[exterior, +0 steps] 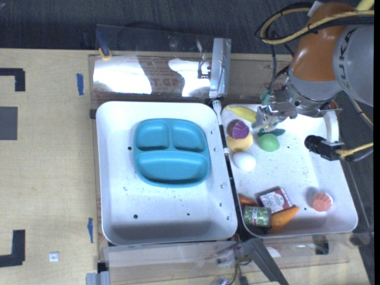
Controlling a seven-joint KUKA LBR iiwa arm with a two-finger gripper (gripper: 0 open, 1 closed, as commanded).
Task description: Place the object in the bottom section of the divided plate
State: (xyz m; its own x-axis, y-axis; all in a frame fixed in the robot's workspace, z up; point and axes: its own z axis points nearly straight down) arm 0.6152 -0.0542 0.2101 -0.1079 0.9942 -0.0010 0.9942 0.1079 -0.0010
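Tool (270,116) hovers upper right over the green ball (268,142), grip state impossible to tell; the ball looks light, smooth, roll-prone, best pinched across its middle, plate (172,150) waiting left.

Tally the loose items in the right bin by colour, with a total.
Yellow: 1
Purple and yellow: 1
Green: 2
White: 1
Red: 1
Orange: 1
Pink: 1
Total: 8
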